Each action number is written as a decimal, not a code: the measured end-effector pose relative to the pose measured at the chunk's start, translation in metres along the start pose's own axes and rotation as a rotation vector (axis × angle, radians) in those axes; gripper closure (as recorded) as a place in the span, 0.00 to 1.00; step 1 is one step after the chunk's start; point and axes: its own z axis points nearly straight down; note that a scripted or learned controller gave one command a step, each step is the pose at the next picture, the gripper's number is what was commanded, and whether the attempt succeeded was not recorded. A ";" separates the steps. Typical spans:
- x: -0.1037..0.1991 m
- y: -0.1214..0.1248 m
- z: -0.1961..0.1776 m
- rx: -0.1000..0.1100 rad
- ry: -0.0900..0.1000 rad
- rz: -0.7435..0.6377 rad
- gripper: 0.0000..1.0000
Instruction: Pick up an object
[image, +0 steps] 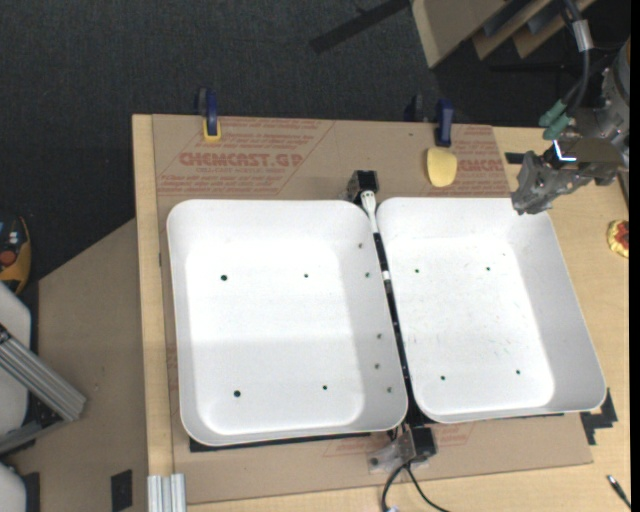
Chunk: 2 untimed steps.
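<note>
One fixed camera looks down aslant on both bins (300, 215).

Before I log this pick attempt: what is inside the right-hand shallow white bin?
The right-hand shallow white bin shows a bare white floor with small dark dots and faint specks. The two-finger gripper hovers at its far right corner, covering a bit of the rim there.

Robotics lab or test cell, not a home. Plain brown cardboard-faced bench (300, 150) printed with red lettering, held down at the far edge by two blue-and-yellow clamps (209, 112). Two shallow white plastic bins (185, 300) set side by side, joined along the middle by a black bracket (362, 184). Loose black cable (410, 485) at the near edge. Dark grey carpet floor (100, 60). Aluminium extrusion rail (40, 375) at left.
</note>
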 end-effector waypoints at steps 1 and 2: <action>0.023 0.039 0.141 0.031 0.000 0.005 1.00; 0.062 0.087 0.178 0.018 0.000 0.004 1.00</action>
